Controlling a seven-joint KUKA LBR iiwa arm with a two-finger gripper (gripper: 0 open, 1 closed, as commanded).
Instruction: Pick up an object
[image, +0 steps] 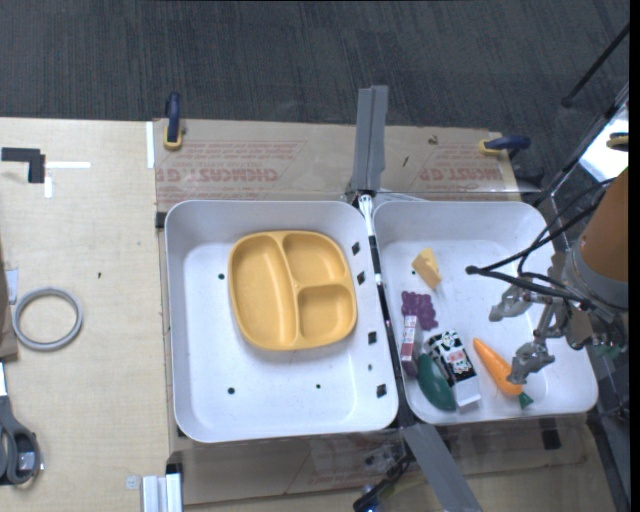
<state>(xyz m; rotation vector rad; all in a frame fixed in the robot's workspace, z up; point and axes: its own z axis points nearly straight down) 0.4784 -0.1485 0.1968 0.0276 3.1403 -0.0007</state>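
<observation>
The right bin (480, 225) holds several small items: a yellow cheese wedge (428, 268), purple grapes (419, 308), a pink and white bar (409, 338), a green vegetable (435, 382), a black and white carton (455, 366) and an orange carrot (495, 366). My gripper (520, 335) hangs over the right side of this bin, open, with nothing between its fingers. Its lower fingertip (527, 361) is just right of the carrot's tip.
The left bin (195, 400) holds a yellow divided plate (293, 290). A central divider with clips separates the bins. A grey tape ring (45, 318) and scissors (18, 450) lie on the bench at the left. Cables trail near the arm on the right.
</observation>
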